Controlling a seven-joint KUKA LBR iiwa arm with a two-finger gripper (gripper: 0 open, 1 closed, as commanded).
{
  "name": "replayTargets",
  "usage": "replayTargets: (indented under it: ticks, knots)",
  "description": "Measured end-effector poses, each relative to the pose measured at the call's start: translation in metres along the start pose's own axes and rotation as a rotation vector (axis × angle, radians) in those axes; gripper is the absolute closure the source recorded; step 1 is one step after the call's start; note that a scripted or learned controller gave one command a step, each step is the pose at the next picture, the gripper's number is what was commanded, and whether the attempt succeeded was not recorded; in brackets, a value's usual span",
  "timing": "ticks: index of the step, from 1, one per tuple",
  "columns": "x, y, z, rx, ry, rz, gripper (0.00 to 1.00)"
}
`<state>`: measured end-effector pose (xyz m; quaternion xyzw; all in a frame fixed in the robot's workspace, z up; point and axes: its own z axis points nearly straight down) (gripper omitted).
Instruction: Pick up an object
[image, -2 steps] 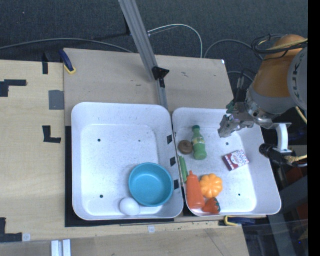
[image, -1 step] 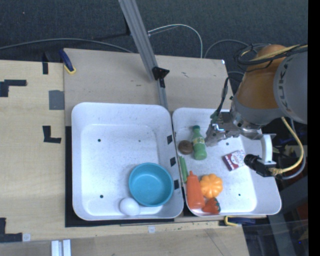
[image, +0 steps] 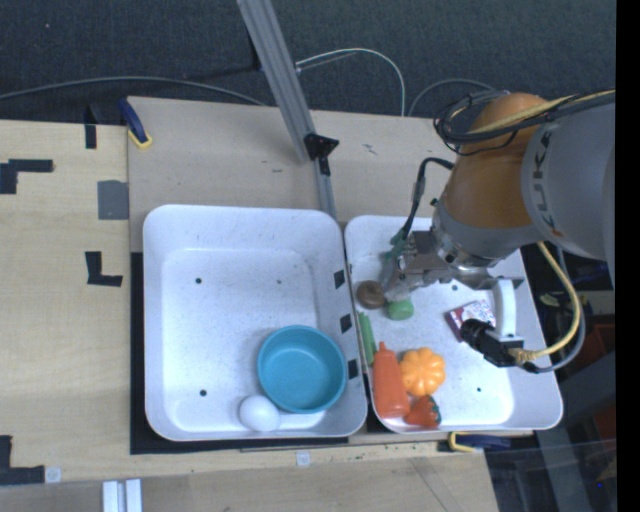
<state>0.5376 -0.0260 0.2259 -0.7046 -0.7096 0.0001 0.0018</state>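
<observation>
Green piece: small soft-looking lump, right bin, upper-left part, centre-right of frame; likely target since it sits right under the pincer.
Pincer: low over the bin's upper left, just above the green piece; released or clenched, cannot tell, tips too blurred.
Neighbour: brown knob just left of the green piece, touching or nearly; cannot tell which.
Handling guess: light, probably toy food of plastic or foam, not fragile; smooth and rounded, so may squirt out sideways.
Where to grip: across its short middle, coming straight down; keep off the brown knob side.
Risk: knob gets caught or nudged along with it; bin wall close on the left cramps the approach.
Other right-bin items: green stick along the left wall, carrot, pumpkin, red piece at lower left; dark packet at mid right.
Left bin: blue bowl with white ball beside it, lower right corner.
Surface: pale wood, black tape marks at frame left.
Progress: nothing visibly lifted; grasp not yet confirmed.
</observation>
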Motion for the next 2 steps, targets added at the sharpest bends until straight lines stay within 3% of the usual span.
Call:
replayTargets:
  ticks: [2]
  knots:
    - [0.108,-0.031,-0.016,0.001,0.0,-0.001,1.0]
